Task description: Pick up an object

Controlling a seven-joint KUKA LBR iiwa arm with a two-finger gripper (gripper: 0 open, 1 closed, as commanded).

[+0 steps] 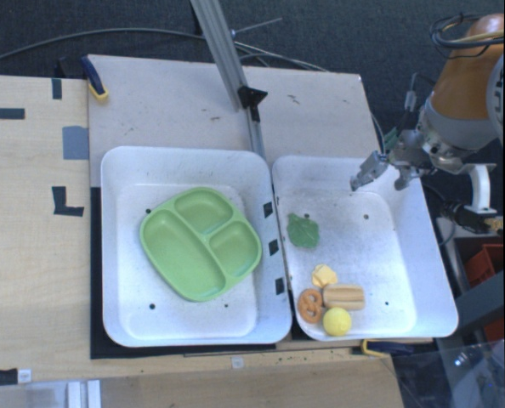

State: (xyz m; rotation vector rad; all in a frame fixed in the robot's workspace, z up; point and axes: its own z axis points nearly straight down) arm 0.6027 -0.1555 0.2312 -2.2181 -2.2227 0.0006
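Small toy foods lie in the right bin [422,262]. A green leafy piece [303,230] sits near the bin's left wall. At the front left corner cluster a yellow wedge [324,275], a tan bun [344,296], an orange pretzel-like round [310,304] and a yellow ball [337,321]. My gripper [382,178] hangs over the bin's back right part, well away from all of them. It is open, with nothing between the two spread fingers.
The left bin [116,228] holds a green divided plate [201,242]. A grey metal pole [223,41] slants down to the ridge between the bins. Cables run across the dark floor behind the bench.
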